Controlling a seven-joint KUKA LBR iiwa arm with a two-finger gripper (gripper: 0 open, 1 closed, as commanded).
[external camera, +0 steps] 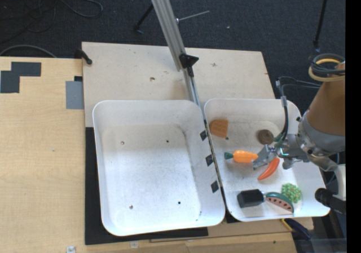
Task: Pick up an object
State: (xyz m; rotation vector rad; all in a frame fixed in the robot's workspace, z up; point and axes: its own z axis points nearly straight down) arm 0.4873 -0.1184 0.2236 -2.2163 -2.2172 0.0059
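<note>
The arm comes in over the right edge of the right bin, with the gripper down low in the middle of that bin. The fingers look a bit spread, and they sit right between the orange carrot-shaped toy on one side and the red chili-shaped piece on the other. They're touching or almost touching both, but honestly I can't tell if anything is actually pinched between them; the resolution is too mushy there. Nothing looks lifted, and both pieces seem to lie flat on the bin floor.

Other stuff in the right bin: a brownish-orange chunk up near the divider side, a small round brown thing just beside the gripper toward the far edge, a black block near the front edge, a watermelon-slice toy right next to it, and a green bumpy piece in the front right corner.

The left bin sits just beside it on the table, and a metal bar slants across the far edge of the table.
</note>
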